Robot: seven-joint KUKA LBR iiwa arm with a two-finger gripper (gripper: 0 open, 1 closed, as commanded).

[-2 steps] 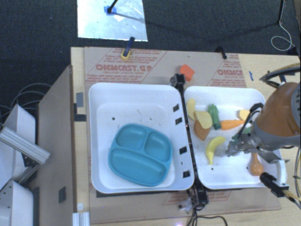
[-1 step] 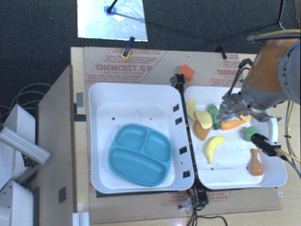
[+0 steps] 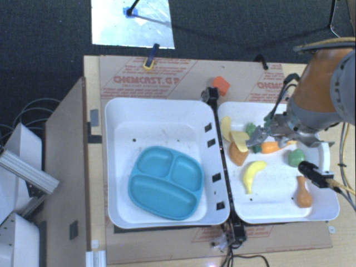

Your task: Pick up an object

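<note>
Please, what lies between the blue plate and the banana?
In the camera view, between the blue plate and the banana stand the two bins' adjoining white walls with black clips.

I see my arm point(image 3: 334, 88) w/ a fat grey body and a wide orange band above the wrist. Black cable loops along its left side. Gripper point(image 3: 257, 139) is grey metal; black block sticks out underneath.

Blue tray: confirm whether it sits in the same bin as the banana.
No: the blue tray lies in the left bin, while the banana lies in the right bin.
</note>
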